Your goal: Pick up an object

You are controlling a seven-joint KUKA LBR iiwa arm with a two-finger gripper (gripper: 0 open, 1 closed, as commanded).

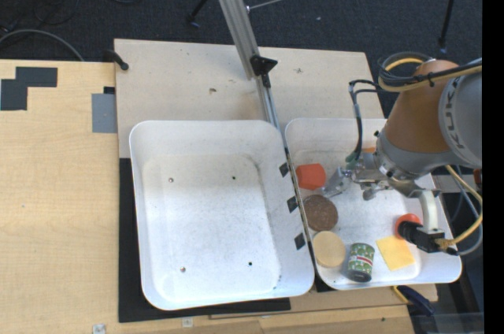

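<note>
The gripper (340, 179) hangs low inside the right bin (327, 137), which holds all the loose objects. The left bin (205, 222) offers nothing to pick. That seems to be why the arm, reaching in from the right, bends down over this side of the surface (197, 80).

The gripper's tip sits just beside the orange block (310, 176), on the block's right, and the block rests against the wall shared with the left bin. I judge this block to be the object being tried for. Its place against the wall leaves only one open side, so an approach from the right makes sense.

From this slanted view, with the wrist covering much of it, I cannot tell whether the gripper is open or closed. Nothing is seen lifted off the bin floor.

The other pieces lie nearer the front of the right bin. A brown disc (320, 212) is just below the block, also by the wall. A pale disc (329, 250) is below that, and a green can (361, 261) lies just beside the pale disc. A yellow block (395, 253) is near the can, on its right. The discs lie flat and would be harder to pinch, so the block looks the fairer choice. If the tip only nudges it, the block may jam tighter against the wall.
</note>
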